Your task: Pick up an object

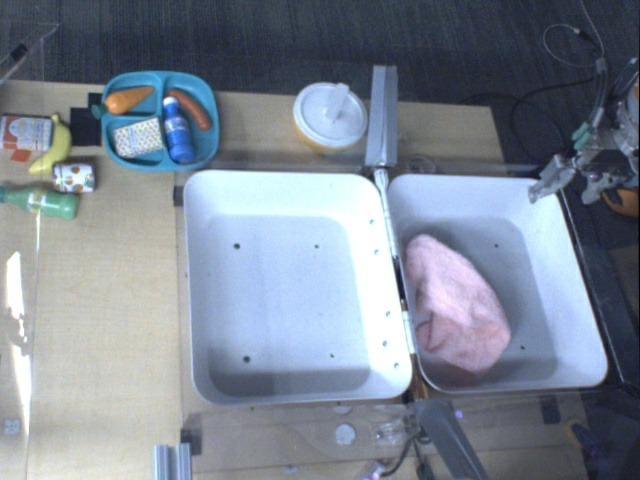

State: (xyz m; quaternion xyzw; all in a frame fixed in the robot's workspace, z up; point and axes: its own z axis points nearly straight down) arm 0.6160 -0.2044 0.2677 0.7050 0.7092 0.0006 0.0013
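Two white bins (200, 298), pink cloth (455, 303) in right one, no legible writing

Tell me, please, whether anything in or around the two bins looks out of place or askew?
Nothing stands out. The pink cloth lies crumpled in the right bin, nothing spilled. The gripper is over that bin's far right corner, apart from the cloth.

Two-finger metal gripper (568, 178) hung at the bench's far right edge, reached in from the right. Pale fingers (545, 182) pointed leftward and down, spread apart with nothing between them. Orange band (626, 201) glimpsed just behind.
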